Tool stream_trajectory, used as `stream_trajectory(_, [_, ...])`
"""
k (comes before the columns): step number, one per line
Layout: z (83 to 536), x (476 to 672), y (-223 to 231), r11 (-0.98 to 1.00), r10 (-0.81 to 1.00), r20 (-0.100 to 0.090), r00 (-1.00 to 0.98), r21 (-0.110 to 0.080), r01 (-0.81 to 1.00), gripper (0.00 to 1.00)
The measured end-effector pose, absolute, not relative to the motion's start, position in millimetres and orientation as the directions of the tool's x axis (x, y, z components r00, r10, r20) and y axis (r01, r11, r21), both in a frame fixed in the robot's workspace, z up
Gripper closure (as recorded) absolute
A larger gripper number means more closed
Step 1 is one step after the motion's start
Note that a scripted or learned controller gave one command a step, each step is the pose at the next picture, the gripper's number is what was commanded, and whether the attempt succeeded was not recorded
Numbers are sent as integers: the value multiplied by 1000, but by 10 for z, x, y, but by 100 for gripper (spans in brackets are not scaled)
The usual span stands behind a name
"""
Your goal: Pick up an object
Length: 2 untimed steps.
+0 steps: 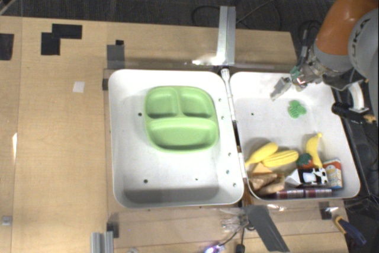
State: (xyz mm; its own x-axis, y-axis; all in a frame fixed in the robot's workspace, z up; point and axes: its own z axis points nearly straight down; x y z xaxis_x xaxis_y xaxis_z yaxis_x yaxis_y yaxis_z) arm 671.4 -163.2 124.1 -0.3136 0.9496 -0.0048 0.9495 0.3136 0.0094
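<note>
Toys point(296, 172) below gripper point(283, 87) hovering, tilted

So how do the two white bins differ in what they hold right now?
The left bin holds one large item, a green divided plate lying flat near its middle; the right bin holds many small items. The left bin's plate sits central, while the right bin's clutter, bananas among it, crowds the near edge, a small green piece apart. Both are shallow, white and rounded.
</note>
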Motion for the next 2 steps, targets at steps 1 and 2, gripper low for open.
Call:
stream_trajectory(1, [923,6253,-1827,287,958,-8,-287,14,958,0])
stream_trajectory(2, [1071,6295,-1837,287,958,-18,-286,28,958,100])
